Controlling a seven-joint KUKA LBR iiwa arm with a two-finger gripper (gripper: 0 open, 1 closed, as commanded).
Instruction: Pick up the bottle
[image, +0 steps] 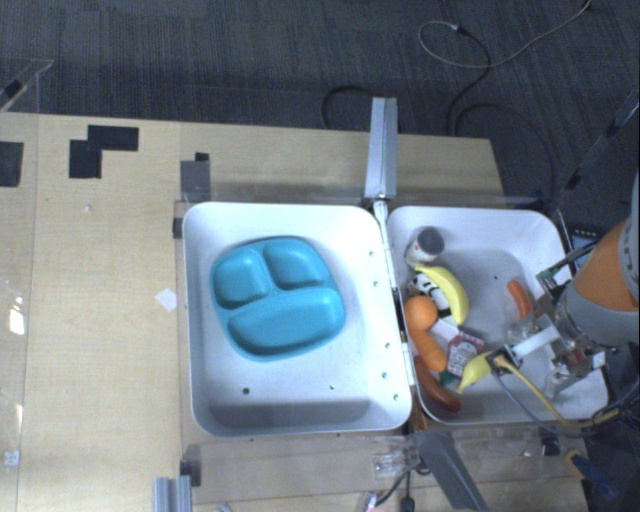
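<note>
Bottle (428, 243) lies near the top left of the right bin (480, 222), not picked up yet. Low right, the gripper (535, 335) is well apart; grip unclear. Reaching and grabbing remain.

Two shallow white bins sit side by side on the tabletop (100, 300). The left bin (200, 400) contains a blue divided tray (278, 296). The right bin (530, 235) contains, along its left wall, a grey-capped bottle (428, 243), a banana (447, 290), an orange fruit (421, 314) and a small red carton (462, 354). The arm (605, 290) enters from the right, with the pincer (520, 335) low over the right bin's lower right area.
</note>
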